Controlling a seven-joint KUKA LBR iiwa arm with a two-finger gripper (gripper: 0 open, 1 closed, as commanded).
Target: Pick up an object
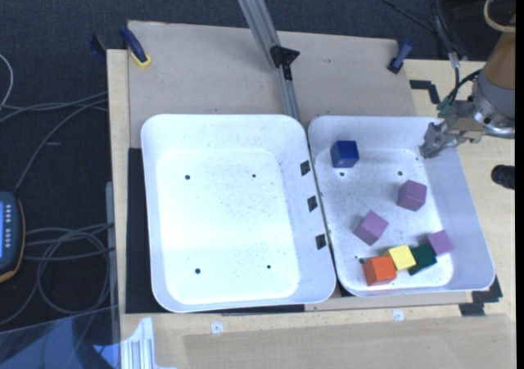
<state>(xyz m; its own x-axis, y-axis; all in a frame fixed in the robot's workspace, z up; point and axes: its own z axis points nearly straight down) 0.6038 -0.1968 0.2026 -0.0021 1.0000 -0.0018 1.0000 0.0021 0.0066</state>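
the blocks lay in the right bin (467, 195), in the right half of the frame. there were seven: one blue block (345, 153) near the bin's upper left, three purple ones, and one each of orange, yellow and green. one purple block (412, 195) sat near the bin's middle right, another purple block (371, 227) lower and to its left, and a third purple block (440, 241) near the lower right. the orange block (379, 270), yellow block (401, 257) and green block (423, 257) were bunched in a row along the bin's lower edge, touching or nearly so; the green one was partly hidden behind the yellow.

the arm (501, 81) came in at the right edge of the frame and was cut off there, so only its wrist end could be seen. the gripper (432, 145) hung at the upper right corner of the right bin, pointing down and left, well apart from every block. it was small and dark against the bin, and whether it was spread or pressed together could not be told; nothing could be seen in it.

the left bin (164, 195) lay beside the right one, and a slanted metal bar (258, 11) ran down from the top of the frame to the gap between them.
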